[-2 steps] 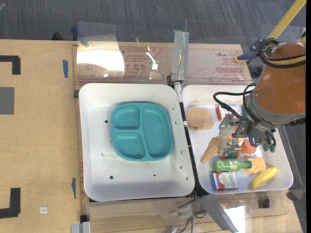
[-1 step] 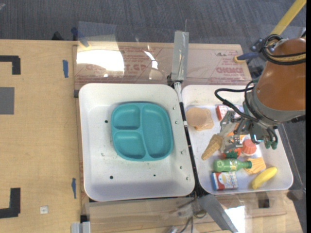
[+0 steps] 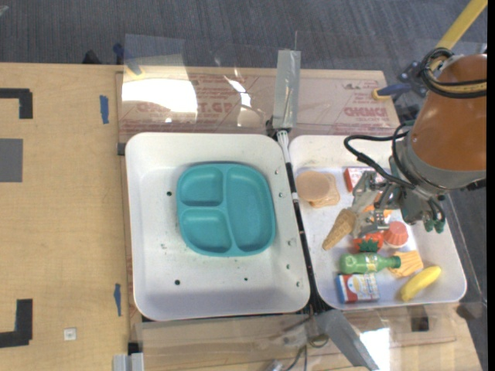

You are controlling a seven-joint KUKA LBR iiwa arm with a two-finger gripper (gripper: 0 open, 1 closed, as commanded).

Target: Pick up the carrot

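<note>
Below, we see the metal gripper (image 3: 377, 221) over the glossy orange carrot (image 3: 394, 235) beside a ridged cone (image 3: 339, 228); whether its jaws are parted, we cannot tell.

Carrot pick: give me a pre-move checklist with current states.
1. Carrot located: cannot tell; an orange-red item with a green end lies in the right bin, partly under the gripper.
2. Gripper over the target: ok, it sits just above that item.
3. Anything held between the fingers: cannot tell.
4. Clutter near the target: not ok; the ice cream cone, green bottle and an orange-red round piece crowd it.
5. Teal plate in the left bin out of the way: ok.
</note>
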